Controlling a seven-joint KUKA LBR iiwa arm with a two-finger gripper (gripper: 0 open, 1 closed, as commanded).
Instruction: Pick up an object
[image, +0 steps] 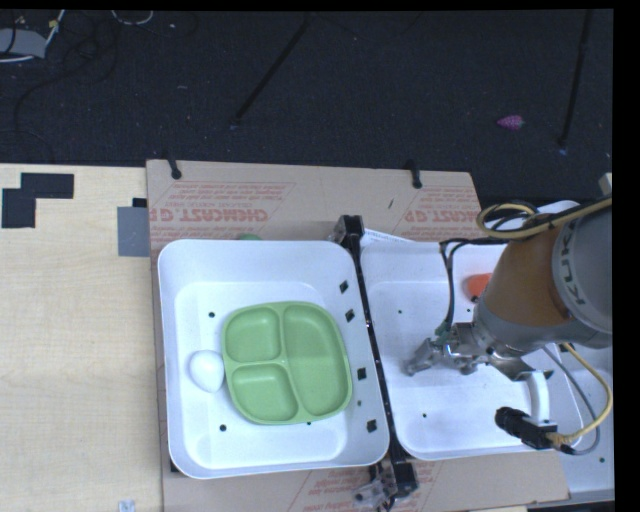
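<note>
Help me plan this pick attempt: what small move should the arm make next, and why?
Probably shift the gripper left over the divider toward the small white ball beside the green divided plastic tray. The gripper sits low over bare floor of the right white bin, with nothing under it to grasp.

Red print on the cardboard sheet (300, 205) under the bins, upside down from this view: "CHEM0127 GP" or close to it, seen twice along the far edge, at left and right. More red print on the near cardboard edge, too small to read. Large letters "KU" on the grey arm (590, 270), running sideways, cut off at the frame edge.
</note>
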